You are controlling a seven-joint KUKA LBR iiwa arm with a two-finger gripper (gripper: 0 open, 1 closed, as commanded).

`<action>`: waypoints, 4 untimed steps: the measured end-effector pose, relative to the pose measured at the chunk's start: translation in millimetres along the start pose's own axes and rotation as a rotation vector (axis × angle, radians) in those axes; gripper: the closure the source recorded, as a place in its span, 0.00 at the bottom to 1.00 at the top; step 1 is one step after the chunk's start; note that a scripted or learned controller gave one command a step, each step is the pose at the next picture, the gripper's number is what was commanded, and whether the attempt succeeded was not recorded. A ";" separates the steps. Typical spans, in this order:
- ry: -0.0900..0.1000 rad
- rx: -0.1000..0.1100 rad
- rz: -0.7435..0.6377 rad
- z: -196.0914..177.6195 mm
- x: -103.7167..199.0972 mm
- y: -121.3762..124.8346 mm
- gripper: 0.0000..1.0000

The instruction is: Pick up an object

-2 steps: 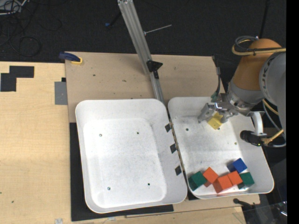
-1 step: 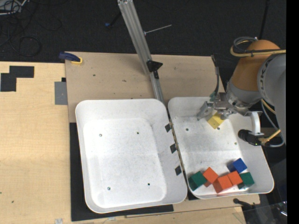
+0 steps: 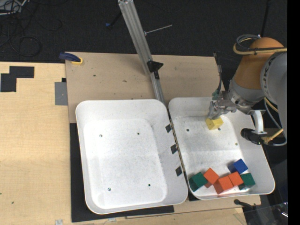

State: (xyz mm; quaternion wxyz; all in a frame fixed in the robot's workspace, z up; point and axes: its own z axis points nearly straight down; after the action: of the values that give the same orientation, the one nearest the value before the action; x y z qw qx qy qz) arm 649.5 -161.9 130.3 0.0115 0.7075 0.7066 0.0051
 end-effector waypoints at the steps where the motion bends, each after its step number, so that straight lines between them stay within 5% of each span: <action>1: 0.009 0.021 -0.002 -43.9 2.1 -1.1 1.00; 2: 0.009 0.020 -0.003 -98.7 7.1 -7.0 1.00; 3: 0.009 0.023 -0.003 -111.4 5.9 -6.5 1.00; 4: 0.012 0.028 -0.005 -100.6 53.0 -11.3 1.00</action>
State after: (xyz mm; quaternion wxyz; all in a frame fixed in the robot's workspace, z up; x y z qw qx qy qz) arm 635.9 -107.9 230.2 -0.0025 0.7058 0.7084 -0.0007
